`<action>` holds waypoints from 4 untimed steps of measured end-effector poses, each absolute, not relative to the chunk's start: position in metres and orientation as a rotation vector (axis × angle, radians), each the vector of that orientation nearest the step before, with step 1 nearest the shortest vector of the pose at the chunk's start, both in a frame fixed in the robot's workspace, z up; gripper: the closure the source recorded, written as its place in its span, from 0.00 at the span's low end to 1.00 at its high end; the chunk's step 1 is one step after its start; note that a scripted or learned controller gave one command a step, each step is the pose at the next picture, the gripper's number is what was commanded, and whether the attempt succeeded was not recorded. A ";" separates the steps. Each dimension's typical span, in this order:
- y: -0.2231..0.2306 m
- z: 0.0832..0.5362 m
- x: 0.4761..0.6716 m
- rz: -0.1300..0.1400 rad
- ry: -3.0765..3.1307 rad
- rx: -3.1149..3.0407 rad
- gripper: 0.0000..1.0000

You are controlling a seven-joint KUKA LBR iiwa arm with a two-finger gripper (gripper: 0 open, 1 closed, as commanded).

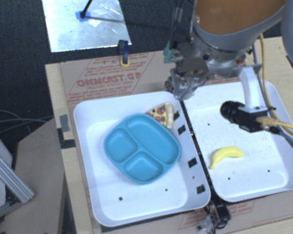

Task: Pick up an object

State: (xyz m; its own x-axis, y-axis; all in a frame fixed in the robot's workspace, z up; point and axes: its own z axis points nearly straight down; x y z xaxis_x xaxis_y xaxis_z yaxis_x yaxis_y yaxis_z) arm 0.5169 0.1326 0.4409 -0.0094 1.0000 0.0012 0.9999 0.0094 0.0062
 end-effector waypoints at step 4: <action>0.118 0.457 0.487 0.005 2.220 2.220 1.00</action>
State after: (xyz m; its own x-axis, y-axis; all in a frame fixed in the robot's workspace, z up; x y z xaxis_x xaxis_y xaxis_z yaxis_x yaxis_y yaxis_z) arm 0.4869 0.1176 0.4574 0.0002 1.0000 0.0009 1.0000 -0.0002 0.0035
